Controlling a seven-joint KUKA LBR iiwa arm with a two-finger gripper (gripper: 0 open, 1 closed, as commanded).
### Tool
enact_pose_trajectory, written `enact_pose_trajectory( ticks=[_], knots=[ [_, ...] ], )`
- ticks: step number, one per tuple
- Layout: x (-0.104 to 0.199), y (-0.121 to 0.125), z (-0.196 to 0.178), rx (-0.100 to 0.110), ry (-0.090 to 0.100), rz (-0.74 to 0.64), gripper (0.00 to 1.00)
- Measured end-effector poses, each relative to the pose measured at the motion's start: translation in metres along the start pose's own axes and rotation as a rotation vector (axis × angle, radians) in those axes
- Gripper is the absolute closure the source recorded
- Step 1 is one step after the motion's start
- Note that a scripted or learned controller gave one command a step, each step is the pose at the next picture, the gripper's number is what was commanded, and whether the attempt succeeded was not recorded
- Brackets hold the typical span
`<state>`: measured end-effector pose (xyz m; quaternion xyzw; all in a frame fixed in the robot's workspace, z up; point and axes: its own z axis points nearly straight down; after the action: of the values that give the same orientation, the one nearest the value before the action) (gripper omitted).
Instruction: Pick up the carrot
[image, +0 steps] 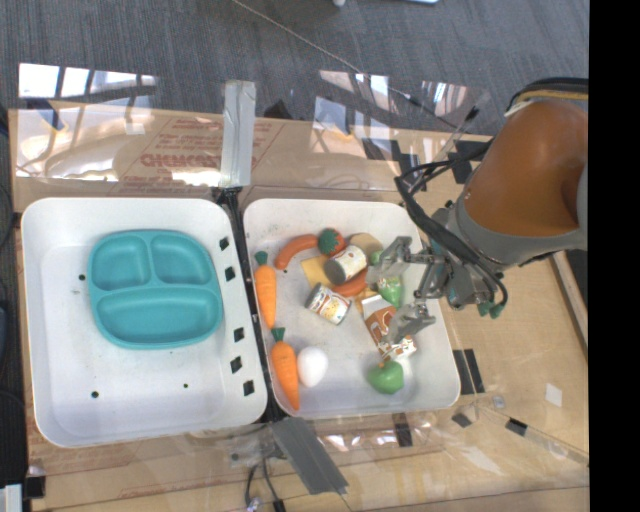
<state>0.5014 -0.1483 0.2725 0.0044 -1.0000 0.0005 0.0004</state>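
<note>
My tool (404, 287) hangs over the right side of the right bin (300, 208), w/ my grey arm and its orange band (530, 165) coming in from the right. Fingers are spread, nothing between them; one finger (396, 250) sits up near the green item (390, 290), the other (412, 325) lower, just above the orange-and-white packet (388, 335).

Carrots: I see two along the left wall of the right bin. One carrot (266, 292) lies lengthwise, green top toward the far end, just beside the divider. The lower carrot (285, 372) is nearer the front corner, touching or nearly touching the white egg (313, 366). Both are well apart from my tool, on the opposite side of the bin. An orange curved piece (296, 250) near the bin's far side could be a third veg; can't tell for sure.

Other stuff in the right bin: a small can (328, 304) tipped on its side in the middle, another can (347, 264) further back, a dark green round item (329, 241), a yellow wedge (315, 270), and a green pear-like thing (386, 377) near the front right.

Left bin (60, 400) holds a teal divided plate (155, 288), three compartments, lying flat. Both bins sit side by side on the desk (540, 420)
</note>
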Motion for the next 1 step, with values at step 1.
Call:
enact_pose_trajectory(
  ticks=[1],
  knots=[
    [-0.0021, -0.0329, 0.0416, -0.002, 0.002, -0.206, 0.0]
  ],
)
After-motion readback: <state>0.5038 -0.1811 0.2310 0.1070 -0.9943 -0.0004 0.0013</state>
